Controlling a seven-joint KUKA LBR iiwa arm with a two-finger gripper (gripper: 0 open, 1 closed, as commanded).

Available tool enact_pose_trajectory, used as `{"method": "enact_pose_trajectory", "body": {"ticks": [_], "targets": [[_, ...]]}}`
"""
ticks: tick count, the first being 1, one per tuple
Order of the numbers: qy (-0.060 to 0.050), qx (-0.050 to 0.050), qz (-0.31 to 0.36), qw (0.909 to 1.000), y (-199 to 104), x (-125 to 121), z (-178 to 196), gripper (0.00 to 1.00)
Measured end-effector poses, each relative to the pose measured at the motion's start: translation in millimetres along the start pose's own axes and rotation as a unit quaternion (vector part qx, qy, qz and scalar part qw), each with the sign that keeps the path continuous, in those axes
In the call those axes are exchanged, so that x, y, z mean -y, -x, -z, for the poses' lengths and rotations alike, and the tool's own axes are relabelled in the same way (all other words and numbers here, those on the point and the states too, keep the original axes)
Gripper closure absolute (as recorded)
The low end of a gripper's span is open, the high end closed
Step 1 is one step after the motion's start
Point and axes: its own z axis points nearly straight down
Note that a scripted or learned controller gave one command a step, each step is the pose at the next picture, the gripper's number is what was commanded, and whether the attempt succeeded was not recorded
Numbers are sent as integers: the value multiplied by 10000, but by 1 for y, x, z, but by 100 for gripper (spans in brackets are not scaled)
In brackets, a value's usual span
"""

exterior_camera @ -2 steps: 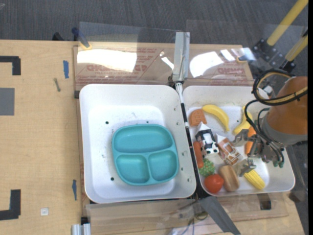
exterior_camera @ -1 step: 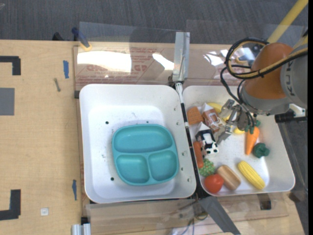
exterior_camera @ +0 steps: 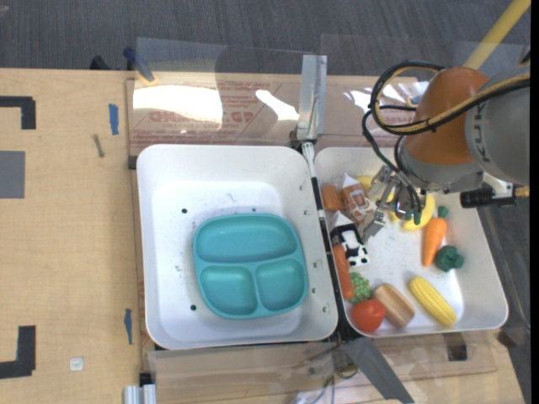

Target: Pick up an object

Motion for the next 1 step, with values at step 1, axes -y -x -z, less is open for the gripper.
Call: {"method": "enact_pose_trajectory", "body": {"ticks": [1], "targets": [[-71, -218, 7, 9997, 14, -5, -1, 0]]}}
